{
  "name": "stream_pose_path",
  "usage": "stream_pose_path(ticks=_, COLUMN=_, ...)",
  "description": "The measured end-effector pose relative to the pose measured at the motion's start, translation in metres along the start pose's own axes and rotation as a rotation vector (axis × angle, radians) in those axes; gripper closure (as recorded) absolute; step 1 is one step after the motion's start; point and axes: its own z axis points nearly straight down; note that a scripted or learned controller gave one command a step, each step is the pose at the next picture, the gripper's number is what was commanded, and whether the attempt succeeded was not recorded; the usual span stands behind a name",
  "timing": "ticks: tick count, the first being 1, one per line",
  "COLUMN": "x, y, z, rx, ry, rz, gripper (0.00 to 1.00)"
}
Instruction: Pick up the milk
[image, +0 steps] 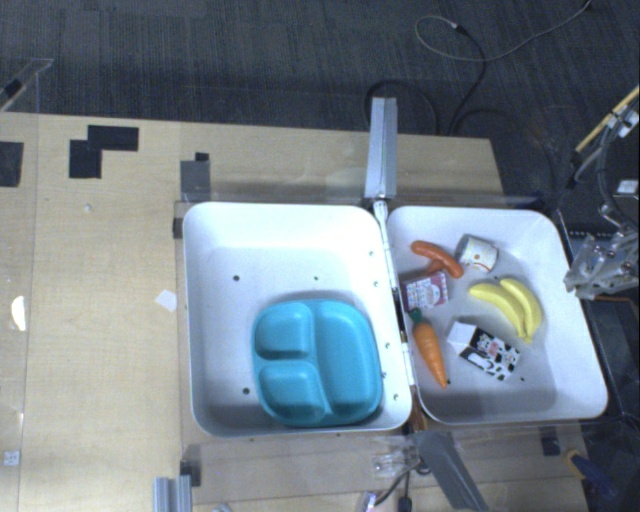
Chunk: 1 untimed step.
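The milk (486, 349) is a small white carton with black cow patches. It lies on its side in the front middle of the right bin (575, 385). A carrot (429, 352) lies just to its left and two bananas (512, 305) lie just behind it. Nothing touches the carton from above.
The right bin also holds a sausage (437, 257), a white can (477, 253) on its side and a red-and-white packet (425, 292). A blue divided plate (316, 361) sits in the left bin (215, 300). A metal fixture (603, 268) stands by the right bin's right rim.
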Motion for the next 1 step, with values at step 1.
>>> stream_pose_path(ticks=1, x=0.0016, y=0.0246, z=-0.0559, rx=0.002, ry=-0.001, rz=-0.385, gripper=1.0)
